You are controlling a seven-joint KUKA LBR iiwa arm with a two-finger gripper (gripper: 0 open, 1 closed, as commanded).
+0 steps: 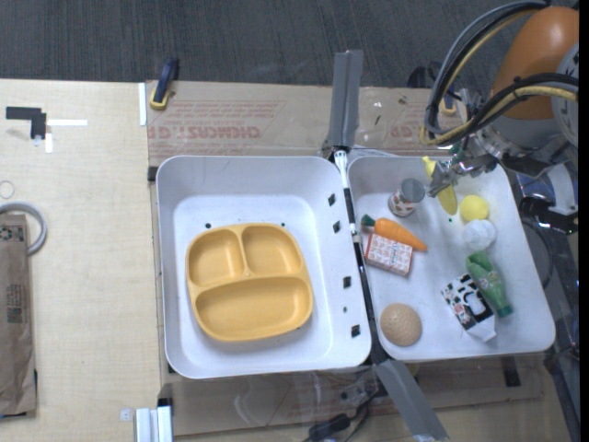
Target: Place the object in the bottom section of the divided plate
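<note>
From my remote seat I judged the pick not yet made, so the step in hand was choosing and grasping one item out of the right bin [526, 274]. The hand [448, 184] hung over that bin's upper part, close to a yellow piece [447, 198] and a small grey-capped item [406, 197], with a yellow ball [474, 208] and a white ball [479, 234] just beside. Whether the hand was released or clenched, I could not tell; cables and the wrist blurred that part, and I saw nothing clearly gripped.

To do this well I would have wanted a straight descent onto one item only, since things crowded together there and a slanted approach could nudge the neighbours. The toy carrot [398, 231] and the red-and-white box [388, 255] lay touching lower down, the tan round thing [400, 324] sat alone near the front, and a green bottle [489, 284] lay beside a black-and-white carton [467, 306]. The lone round one looked the easier target to me.

The divided plate [248, 281] sat in the left bin [175, 247], and its bottom section [253, 307], the wide one nearest the front edge, held nothing. The carry would have to clear the wall between bins.

The arm [543, 35] reached in from the right, orange band high, wrist bent down toward the table.
</note>
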